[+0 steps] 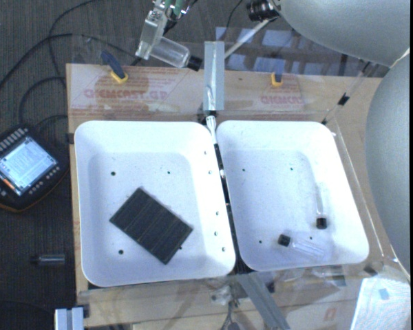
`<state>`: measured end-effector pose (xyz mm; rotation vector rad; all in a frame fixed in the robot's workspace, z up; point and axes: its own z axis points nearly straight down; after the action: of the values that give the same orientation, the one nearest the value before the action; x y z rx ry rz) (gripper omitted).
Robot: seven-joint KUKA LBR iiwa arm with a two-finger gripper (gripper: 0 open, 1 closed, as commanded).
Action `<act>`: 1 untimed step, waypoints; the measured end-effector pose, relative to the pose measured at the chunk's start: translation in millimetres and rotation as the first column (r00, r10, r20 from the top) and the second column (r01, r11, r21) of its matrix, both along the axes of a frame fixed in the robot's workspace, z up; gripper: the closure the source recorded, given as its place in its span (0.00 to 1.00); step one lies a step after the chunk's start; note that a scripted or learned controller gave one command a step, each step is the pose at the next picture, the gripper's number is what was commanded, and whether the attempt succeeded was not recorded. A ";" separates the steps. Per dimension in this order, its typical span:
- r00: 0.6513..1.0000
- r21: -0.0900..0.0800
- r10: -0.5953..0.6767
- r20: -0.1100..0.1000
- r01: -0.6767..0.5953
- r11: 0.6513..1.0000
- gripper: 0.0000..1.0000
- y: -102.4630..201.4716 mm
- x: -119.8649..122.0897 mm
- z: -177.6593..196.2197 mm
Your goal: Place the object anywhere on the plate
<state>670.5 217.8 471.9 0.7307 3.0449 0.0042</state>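
The gripper (153,41) is seen at the top of the view, beyond the far edge of the bench, tilted down and to the left. A clear vial (173,52) with a black cap is found right against its tip, on its right side; whether the gripper is closed on the vial or open cannot be told. The dark ribbed plate (151,225) is laid well below the gripper in the view, turned at an angle on the floor of the left bin (96,139). Two more clear tubes with black caps (321,210) (297,244) are seen far off to the gripper's lower right, in the near corner of the right bin (275,133).
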 end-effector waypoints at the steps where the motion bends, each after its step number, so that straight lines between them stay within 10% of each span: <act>1: 1.000 0.000 -0.001 0.003 0.001 1.000 1.00 0.4 0.6 9.4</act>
<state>671.1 218.2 481.3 0.7311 3.0421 0.0049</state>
